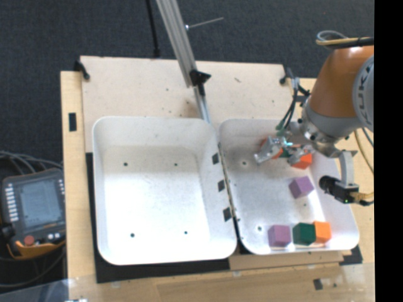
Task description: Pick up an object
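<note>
A: In the camera view, where is the gripper (275, 148)?

B: In the upper part of the right bin (249, 187), right of the frame's middle. The arm (337, 87) comes in from the upper right. Whether the fingers are open or closed I cannot tell, and I see nothing clearly between them.

A: Which object is the nearest?

B: An orange block (303, 160), just beside the gripper on its right and partly hidden by the wrist. A purple block (301, 186) lies a little lower. At the bin's lower edge three blocks stand in a row: purple (279, 234), green (304, 233), orange (322, 231).

A: So how should the step be done well?

B: I think the gripper should be centred over one block, with the fingers on two flat opposite faces, then go straight down. The single purple block has free space around it; the row is tight, and a finger may push its neighbours.

A: And the left bin (157, 187)?

B: It does not matter for this step.
</note>
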`<state>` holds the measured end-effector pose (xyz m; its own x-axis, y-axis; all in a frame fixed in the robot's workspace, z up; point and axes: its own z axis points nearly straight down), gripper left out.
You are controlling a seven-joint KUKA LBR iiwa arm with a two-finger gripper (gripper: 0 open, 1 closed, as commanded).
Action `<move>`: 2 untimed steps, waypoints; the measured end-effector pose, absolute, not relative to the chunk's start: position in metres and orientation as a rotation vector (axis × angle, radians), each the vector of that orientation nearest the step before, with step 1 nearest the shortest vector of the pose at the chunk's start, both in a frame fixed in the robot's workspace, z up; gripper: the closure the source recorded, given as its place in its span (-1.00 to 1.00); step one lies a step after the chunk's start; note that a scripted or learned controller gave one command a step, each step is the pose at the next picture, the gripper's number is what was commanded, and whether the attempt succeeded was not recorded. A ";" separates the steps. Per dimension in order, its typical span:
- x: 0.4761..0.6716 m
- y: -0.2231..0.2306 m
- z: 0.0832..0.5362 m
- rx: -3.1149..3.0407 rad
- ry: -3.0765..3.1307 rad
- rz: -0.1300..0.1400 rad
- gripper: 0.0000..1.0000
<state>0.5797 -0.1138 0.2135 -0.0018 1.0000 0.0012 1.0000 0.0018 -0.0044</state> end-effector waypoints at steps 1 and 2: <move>0.581 -0.114 0.216 -2.222 -2.222 -0.002 -1.00; 0.590 -0.115 0.166 -2.224 -2.217 0.005 -1.00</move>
